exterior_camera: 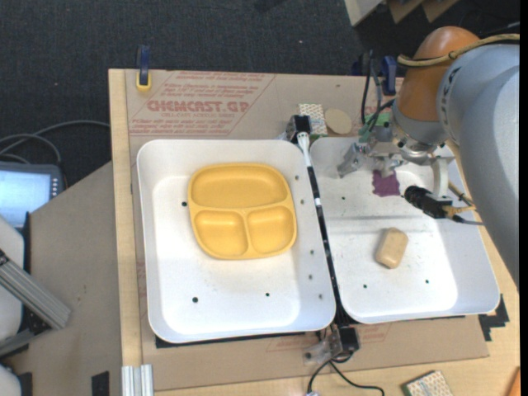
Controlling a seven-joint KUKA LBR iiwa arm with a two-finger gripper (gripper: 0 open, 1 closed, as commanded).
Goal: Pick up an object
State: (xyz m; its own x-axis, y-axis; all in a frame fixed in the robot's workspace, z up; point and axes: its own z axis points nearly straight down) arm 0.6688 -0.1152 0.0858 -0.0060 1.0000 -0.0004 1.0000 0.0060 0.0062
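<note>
In the far part of the right bin (462, 291), my gripper (378, 162) hangs low on the grey arm with its orange band. A small purple object (384, 183) lies on the bin floor directly under it, partly hidden by the gripper, and I cannot tell whether they touch. A tan, rounded lump (392, 247) lies apart from the gripper, near the middle of the same bin.
A yellow three-compartment plate (242, 209) lies in the left bin (223, 304), toward its far side. The raised rim between the two bins (318, 221) runs just left of the gripper. Small parts sit on the bench board behind the bins (330, 122).
</note>
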